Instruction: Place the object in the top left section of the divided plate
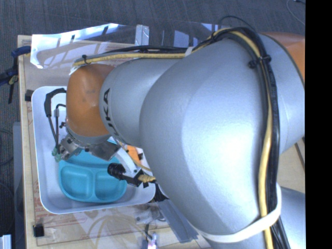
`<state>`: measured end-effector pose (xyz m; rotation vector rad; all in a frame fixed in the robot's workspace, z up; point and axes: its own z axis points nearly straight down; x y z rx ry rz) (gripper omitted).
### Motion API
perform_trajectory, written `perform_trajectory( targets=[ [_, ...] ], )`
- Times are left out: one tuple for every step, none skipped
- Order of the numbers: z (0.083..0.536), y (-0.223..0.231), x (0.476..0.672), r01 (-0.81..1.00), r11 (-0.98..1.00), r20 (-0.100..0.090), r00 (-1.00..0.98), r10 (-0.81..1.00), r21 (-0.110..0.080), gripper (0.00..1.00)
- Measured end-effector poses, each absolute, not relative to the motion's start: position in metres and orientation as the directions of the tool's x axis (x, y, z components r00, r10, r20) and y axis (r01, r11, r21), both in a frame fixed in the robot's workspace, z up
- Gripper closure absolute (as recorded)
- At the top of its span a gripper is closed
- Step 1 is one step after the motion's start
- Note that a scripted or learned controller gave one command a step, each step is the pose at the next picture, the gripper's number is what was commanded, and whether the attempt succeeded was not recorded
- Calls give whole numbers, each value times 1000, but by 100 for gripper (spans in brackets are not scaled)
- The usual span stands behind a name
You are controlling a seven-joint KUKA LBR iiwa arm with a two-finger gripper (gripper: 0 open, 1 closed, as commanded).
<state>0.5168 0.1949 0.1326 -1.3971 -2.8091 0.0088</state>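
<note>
From the camera above the bench, we see the grey arm (207,128) covering most of a white bin (39,139), its wrist low over the blue divided plate (93,183). We cannot tell the gripper's state, nor where the object is. We judge placement is underway; next comes a clean lift away. Lettering on the arm is unreadable.

A white bin (40,139) sits on the wooden bench (26,61) (pale top); dark carpet (104,4) lies beyond.
</note>
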Motion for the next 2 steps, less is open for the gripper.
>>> perform_trajectory(
  targets=[
    [162, 207, 476, 796, 605, 2, -605, 796, -8, 100],
    [162, 207, 476, 797, 604, 2, -604, 797, -7, 0]
  ],
)
